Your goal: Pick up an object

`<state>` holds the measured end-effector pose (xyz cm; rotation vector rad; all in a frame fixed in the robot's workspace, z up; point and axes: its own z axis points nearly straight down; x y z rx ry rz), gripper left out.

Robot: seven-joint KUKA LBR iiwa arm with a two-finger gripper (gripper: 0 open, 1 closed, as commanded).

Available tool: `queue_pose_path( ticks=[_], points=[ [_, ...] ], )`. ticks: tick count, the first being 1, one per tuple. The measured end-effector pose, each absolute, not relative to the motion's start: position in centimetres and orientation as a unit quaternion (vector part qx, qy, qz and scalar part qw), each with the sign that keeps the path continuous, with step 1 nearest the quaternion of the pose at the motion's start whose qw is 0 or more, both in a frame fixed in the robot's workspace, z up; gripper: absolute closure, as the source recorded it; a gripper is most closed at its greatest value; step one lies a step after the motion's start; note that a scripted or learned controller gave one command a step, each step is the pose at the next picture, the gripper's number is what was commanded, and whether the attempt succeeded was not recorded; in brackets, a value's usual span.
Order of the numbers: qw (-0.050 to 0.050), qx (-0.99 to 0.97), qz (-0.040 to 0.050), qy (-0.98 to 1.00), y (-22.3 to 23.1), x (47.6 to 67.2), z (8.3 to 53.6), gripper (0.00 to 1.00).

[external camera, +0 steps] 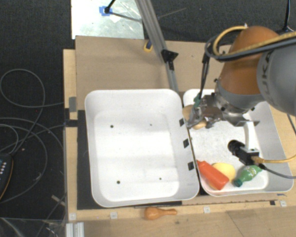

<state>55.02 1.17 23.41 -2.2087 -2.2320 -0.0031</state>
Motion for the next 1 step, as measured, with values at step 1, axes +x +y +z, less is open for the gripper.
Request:
queue_pose_path(
  ticks=[1],
  points=[
    [0.0,-0.704,-0.0018,-0.711,5.57,56.17,23.97,1.0]
  ],
)
